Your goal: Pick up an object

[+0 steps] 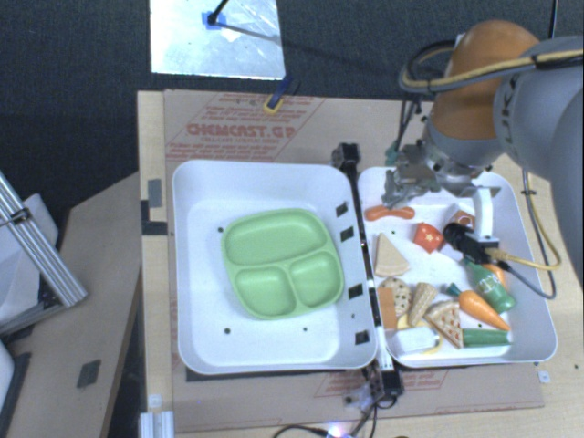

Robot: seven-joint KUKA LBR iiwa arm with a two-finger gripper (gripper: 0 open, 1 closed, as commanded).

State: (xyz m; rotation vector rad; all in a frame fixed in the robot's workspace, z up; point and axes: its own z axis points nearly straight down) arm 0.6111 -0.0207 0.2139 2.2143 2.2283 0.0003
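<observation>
Floor (73, 71): dark speckled carpet around the bench on the far and left sides.

Bench (109, 245): pale wood top, with a brown printed cardboard sheet (246, 130) lying under both bins.

Arm (520, 89): grey with an orange band, reaching in over the far right corner of the bench.

Left bin (196, 190): shallow, white, holding a green divided tray (278, 263) near its middle, three compartments, lying flat.

Right bin (538, 327): shallow, white, touching the left bin along black clips at the shared edge.

Silver sheet (214, 26): reflective square on the floor beyond the bench's far edge, a blue tab taped on it.

Metal frame (32, 245): slanted rails off the bench's left edge.

Gripper (401, 188): hangs over the far left corner of the right bin, just above an orange-red sausage-shaped piece (390, 213); whether the pincer is released or clenched cannot be told.

Toy food in the right bin: red piece (427, 236) near the centre; sandwich wedge (390, 257) by the left wall; crackers (422, 303) and a slice (446, 321) toward the near edge; carrot (484, 309) and green bottle (491, 287) by the right wall.
</observation>
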